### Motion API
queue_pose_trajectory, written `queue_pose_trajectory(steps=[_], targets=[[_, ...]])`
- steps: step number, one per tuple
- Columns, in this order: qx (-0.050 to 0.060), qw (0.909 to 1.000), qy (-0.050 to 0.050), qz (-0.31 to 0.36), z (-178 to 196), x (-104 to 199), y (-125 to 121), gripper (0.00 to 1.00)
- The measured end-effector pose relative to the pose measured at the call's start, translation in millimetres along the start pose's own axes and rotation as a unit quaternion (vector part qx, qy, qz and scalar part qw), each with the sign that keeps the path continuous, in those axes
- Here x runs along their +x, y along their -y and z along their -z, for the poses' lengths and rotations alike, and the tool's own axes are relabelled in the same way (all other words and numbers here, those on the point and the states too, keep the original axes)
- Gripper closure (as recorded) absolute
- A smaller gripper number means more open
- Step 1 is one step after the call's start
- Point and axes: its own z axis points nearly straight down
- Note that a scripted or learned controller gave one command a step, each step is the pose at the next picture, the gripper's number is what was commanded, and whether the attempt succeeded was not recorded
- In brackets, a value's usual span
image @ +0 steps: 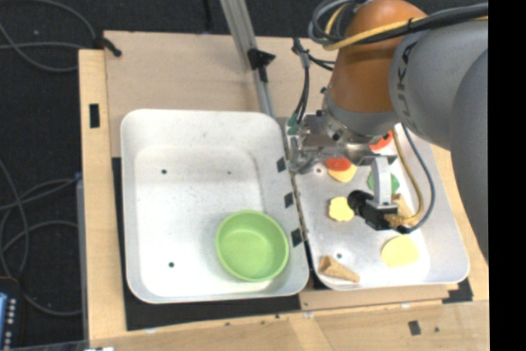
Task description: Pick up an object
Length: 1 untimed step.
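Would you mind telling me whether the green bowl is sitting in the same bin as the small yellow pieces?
No, the green bowl sits in the left bin, while the yellow pieces lie in the right bin.

Dark letters are showing on the grey arm (436,86), just right of its orange band (370,53) and above the fingers. They are running sideways and are partly cut off, so they cannot be read with certainty. Nothing else is carrying readable writing.
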Motion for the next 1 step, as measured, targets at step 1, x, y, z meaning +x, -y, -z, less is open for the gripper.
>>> queue_pose_trajectory(steps=[1], targets=[[0.000, 1.0000, -0.001, 0.002, 1.0, 57.8, -26.2, 1.00]])
